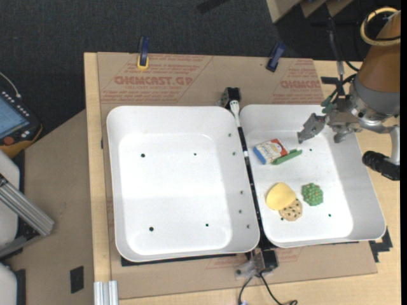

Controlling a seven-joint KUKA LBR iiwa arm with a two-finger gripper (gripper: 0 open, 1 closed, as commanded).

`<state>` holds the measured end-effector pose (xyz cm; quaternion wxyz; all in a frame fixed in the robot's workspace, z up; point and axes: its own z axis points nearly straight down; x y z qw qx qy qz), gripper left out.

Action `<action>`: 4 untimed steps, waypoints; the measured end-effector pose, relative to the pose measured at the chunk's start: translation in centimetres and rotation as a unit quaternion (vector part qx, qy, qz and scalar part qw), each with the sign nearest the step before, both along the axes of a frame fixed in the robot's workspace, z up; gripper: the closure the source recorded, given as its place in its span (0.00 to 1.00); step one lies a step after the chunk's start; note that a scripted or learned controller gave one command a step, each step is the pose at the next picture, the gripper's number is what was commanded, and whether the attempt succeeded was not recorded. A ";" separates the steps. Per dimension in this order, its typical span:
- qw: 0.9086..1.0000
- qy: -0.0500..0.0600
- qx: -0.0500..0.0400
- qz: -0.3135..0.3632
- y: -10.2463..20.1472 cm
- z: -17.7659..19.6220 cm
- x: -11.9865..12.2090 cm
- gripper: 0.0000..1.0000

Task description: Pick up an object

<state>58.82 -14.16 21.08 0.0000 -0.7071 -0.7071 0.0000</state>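
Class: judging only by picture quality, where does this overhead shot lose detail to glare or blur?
Camera view: the left bin floor washes out bright white; the gripper looks soft and slightly blurred; the cookie and green toy stay fairly sharp, casting faint shadows.

**Surroundings: bench and floor**

Dark speckled carpet [76, 14] surrounds the bench. A printed brown cardboard sheet [191, 75] covers the benchtop, fixed along its far edge by two blue clamps [144, 53]. Aluminium extrusion [22, 202] lies left of the cardboard.
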 end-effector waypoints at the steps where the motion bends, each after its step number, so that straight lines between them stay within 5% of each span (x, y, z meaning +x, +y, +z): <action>1: 1.000 0.006 0.002 -0.001 1.6 -4.8 -9.7 0.00; 2: 1.000 0.001 0.001 0.000 5.2 -13.0 -11.0 0.00; 3: 1.000 -0.007 -0.003 -0.001 0.4 3.3 -10.8 0.00; 4: 1.000 0.003 0.001 0.000 0.5 -2.9 -9.4 0.00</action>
